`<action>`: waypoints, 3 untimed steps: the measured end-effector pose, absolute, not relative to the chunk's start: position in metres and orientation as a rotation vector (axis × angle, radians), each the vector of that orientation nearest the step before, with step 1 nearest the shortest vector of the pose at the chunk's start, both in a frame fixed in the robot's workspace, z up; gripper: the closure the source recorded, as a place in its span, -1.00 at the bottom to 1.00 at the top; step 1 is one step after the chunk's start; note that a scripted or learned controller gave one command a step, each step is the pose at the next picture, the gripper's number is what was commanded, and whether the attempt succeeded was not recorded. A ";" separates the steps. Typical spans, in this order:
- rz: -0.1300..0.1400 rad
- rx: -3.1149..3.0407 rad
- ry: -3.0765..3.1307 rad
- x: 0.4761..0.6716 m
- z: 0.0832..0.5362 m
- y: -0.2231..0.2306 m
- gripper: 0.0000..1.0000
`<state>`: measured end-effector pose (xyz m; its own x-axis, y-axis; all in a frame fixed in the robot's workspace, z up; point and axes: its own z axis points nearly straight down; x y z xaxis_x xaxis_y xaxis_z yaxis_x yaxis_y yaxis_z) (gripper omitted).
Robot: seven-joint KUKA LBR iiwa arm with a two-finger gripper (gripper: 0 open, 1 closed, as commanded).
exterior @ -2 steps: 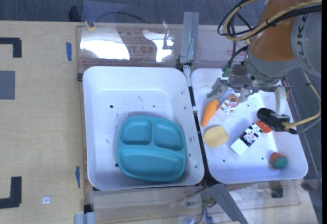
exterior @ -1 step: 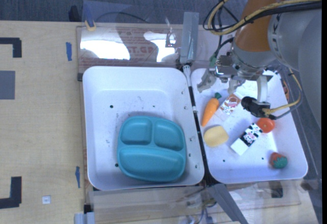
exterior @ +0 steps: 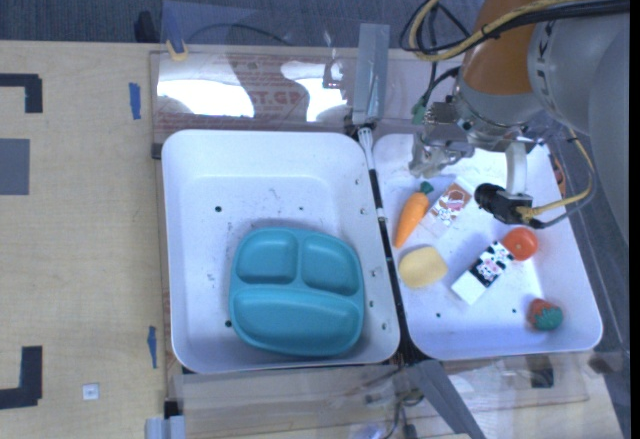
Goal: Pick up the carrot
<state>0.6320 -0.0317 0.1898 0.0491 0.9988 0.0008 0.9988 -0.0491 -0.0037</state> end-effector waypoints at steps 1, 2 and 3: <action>0.004 -2.072 -2.358 0.636 0.182 -0.071 1.00; 0.003 -2.072 -2.358 0.636 0.182 -0.070 -1.00; 0.001 -2.173 -2.267 0.664 0.182 -0.019 -1.00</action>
